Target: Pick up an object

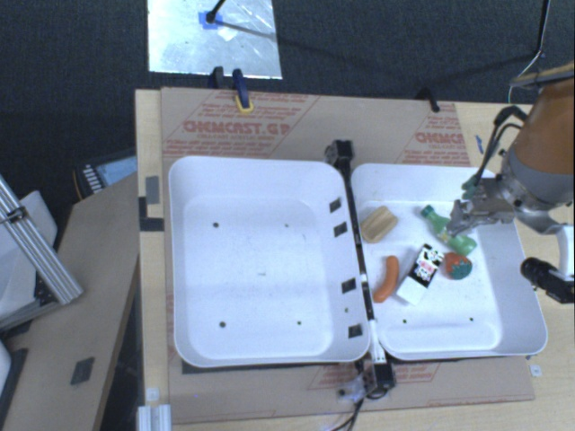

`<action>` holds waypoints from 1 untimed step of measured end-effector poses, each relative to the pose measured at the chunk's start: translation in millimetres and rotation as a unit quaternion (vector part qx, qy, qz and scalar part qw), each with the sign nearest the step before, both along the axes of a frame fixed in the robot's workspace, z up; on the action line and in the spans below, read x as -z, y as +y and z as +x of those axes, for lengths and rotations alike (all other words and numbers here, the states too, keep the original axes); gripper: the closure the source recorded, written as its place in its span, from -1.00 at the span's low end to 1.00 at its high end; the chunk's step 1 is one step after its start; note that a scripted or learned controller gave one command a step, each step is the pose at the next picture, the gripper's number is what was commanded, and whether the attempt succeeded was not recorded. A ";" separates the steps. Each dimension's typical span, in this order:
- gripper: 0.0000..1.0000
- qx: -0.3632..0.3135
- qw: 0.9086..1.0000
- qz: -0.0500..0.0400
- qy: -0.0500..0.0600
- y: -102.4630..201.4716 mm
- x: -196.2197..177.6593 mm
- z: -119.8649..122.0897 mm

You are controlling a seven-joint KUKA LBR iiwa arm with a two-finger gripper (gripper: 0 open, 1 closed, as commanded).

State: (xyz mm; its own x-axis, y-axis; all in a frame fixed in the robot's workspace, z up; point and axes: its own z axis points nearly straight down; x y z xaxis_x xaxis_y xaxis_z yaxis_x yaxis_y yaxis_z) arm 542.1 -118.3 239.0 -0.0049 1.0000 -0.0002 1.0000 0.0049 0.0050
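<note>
Tool [460,223]: we find it low in the right bin [503,330], over the green toy [446,226]; whether it is wide or narrow we cannot tell.
Green toy: under the tool, touching the red-green ball [458,266].
Neighbours: cow box [422,273], sausage [387,278], sponge [378,224].
Advice: we would centre on the toy, then close and lift straight.
</note>
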 end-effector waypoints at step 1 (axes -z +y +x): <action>1.00 -0.005 1.000 0.002 -0.004 87.6 -88.6 16.3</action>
